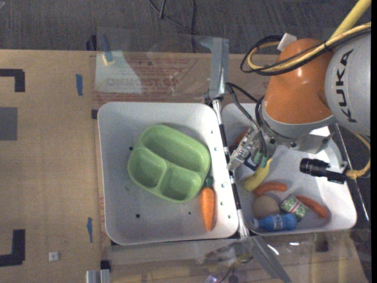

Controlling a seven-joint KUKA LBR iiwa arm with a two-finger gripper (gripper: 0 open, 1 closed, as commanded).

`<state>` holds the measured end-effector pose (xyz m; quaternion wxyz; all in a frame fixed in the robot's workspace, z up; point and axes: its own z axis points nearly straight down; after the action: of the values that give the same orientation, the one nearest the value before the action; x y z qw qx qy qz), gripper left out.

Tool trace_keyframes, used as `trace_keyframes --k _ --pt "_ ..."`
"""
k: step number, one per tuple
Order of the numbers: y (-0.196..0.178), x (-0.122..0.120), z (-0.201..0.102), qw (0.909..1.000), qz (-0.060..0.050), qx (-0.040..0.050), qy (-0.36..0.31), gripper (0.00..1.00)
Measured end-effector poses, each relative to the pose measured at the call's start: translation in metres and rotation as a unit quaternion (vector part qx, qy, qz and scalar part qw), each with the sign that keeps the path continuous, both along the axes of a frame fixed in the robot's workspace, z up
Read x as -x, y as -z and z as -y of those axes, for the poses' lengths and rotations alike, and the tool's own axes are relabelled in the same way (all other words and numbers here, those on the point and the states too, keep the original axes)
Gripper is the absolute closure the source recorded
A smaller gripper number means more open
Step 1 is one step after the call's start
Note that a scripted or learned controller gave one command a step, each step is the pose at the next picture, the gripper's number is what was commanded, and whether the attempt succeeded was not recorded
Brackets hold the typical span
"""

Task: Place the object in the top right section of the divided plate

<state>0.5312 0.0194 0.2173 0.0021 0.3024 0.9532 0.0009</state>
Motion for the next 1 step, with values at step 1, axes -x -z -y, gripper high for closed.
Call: trace_keyframes --k 1 --pt "0.0327 0.0459 0.0580 0.9999 -0.001 0.0001 0.010 1.00"
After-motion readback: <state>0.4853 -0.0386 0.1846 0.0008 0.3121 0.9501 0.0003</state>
